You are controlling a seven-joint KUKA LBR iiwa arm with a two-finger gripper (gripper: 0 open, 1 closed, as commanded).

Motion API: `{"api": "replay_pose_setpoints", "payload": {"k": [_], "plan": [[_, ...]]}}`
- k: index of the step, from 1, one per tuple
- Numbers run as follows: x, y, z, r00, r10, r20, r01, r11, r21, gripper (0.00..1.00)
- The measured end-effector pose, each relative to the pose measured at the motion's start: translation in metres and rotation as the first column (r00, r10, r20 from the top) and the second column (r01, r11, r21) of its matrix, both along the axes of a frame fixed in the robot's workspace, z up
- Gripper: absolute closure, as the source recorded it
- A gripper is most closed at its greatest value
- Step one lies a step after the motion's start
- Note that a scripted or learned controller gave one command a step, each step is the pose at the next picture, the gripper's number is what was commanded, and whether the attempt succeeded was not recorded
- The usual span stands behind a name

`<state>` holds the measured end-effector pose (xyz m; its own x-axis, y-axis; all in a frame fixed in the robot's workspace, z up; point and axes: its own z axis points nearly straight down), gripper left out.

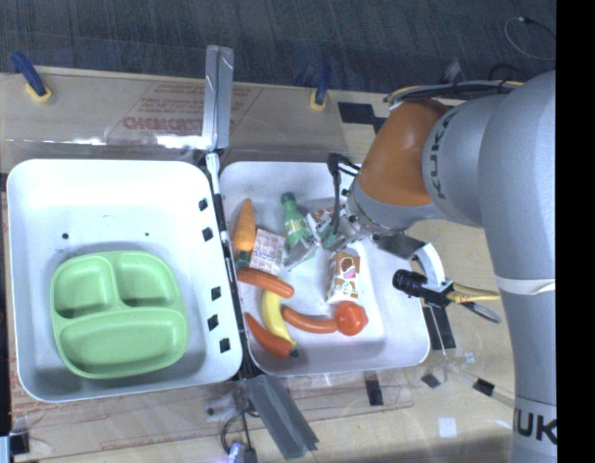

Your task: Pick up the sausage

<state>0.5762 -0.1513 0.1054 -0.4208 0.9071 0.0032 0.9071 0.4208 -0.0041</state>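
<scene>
1. nearest the camera, at the front edge of the right bin (398, 353), lie the long toys: a sausage (309, 321) runs left to right, its right end touching a red tomato (351, 319); a yellow banana (276, 318) stands just to its left, and another reddish-orange piece (266, 334) slants toward the front left corner, crossing under the banana's lower end.
2. a second sausage (265, 282) lies a little farther back, just above the banana's top. either one could serve the task; the front one has more bare bin floor on its far side, so i judge it the easier target.
3. going back, a small carton (344, 275) stands between the tomato and the arm, with a flat packet (267, 249), a carrot (244, 227) and a green bottle (295, 222) behind it.
4. the claw (338, 230) hangs over the far middle of the bin, near the bottle and carton. the wrist hides its tips, so i cannot tell how it stands, and nothing is seen held in it.
5. to do the step well, i would bring the claw forward over the sausage's middle, turn it so it closes across the short width, and descend between tomato and banana without nudging either.
6. the risk is the tomato: a grasp too far right may catch it or roll the sausage away.
7. the left bin (37, 186), holding a green divided plate (119, 313), sits well apart on the desk (104, 104) and plays no part.
</scene>
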Motion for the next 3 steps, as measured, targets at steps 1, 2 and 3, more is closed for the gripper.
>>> {"api": "replay_pose_setpoints", "payload": {"k": [1, 2, 3], "plan": [[-0.090, 0.034, -0.016, 0.992, -0.129, 0.001, 0.129, 0.992, -0.002, 0.00], [-0.091, 0.035, -0.011, 0.992, -0.124, -0.007, 0.124, 0.992, -0.001, 1.00], [-0.096, 0.121, 0.115, 0.990, -0.140, -0.002, 0.140, 0.990, -0.002, 1.00]]}}
